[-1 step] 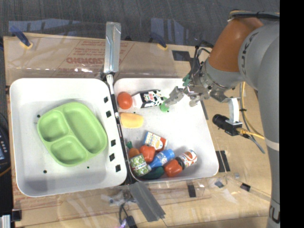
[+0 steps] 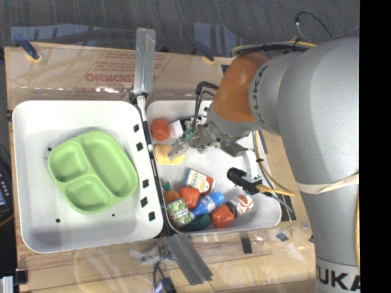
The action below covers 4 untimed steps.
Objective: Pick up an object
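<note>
My gripper reaches into the upper left part of the right bin, coming off the grey arm and its orange band. Its tip hangs right over a flat yellow object by the bin's left wall. An orange-red ball lies just to the left of and above the tip. Whether the gripper touches the yellow object I cannot tell.
A heap lies at the right bin's front: a small carton, a red pepper, a blue object, a green can, a red-and-white can. The left bin holds a green divided plate.
</note>
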{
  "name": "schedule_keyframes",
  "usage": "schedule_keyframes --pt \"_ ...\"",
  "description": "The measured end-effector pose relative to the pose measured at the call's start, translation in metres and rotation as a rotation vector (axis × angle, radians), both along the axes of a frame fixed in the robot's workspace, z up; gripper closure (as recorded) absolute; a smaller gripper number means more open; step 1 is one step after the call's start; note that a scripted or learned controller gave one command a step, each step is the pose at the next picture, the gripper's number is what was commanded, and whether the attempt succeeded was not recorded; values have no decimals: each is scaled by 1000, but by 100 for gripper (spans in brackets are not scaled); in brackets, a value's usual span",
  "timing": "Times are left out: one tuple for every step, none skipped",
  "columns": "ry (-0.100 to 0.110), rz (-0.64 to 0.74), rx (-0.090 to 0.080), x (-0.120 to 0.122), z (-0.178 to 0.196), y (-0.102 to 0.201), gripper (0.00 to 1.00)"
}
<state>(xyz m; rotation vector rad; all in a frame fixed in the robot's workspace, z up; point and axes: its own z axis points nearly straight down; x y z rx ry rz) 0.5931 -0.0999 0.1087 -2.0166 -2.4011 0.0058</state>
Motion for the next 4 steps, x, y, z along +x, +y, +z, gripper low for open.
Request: schedule_keyframes --pt "-3 -73 -1 7 -17 3 0" --pt "-3 -73 -1 7 -17 3 0" --pt "-3 -73 -1 7 -17 3 0" --pt "-4 -73 -1 7 -17 3 0"
